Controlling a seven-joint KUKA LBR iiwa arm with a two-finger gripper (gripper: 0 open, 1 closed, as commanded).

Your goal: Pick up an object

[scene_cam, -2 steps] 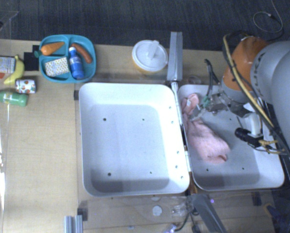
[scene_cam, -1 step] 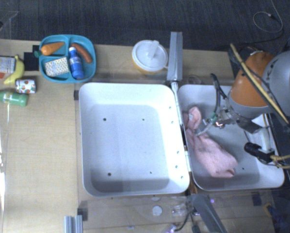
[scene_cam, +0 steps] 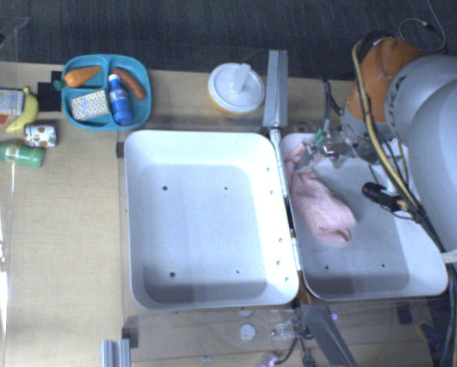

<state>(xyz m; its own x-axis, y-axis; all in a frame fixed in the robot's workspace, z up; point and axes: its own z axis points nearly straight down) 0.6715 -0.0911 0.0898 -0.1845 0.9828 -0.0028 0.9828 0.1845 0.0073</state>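
Observation:
A soft pink object (scene_cam: 324, 209), like a rubber chicken or a bunched cloth, lies in the right bin (scene_cam: 381, 270) along its left wall, stretching from the far left corner toward the middle. My gripper (scene_cam: 320, 147) is low over the far left corner of that bin, right at the pink object's upper end. The grey arm with its orange band (scene_cam: 385, 60) comes in from the right and hides the bin's far right part.
The left bin (scene_cam: 205, 212) sits beside the right one. On the bench behind are a white lidded cup (scene_cam: 236, 88) and a blue divided plate (scene_cam: 106, 92) with toy food. A banana (scene_cam: 24, 112), a small can (scene_cam: 40, 135) and a green bottle (scene_cam: 14, 154) lie far left.

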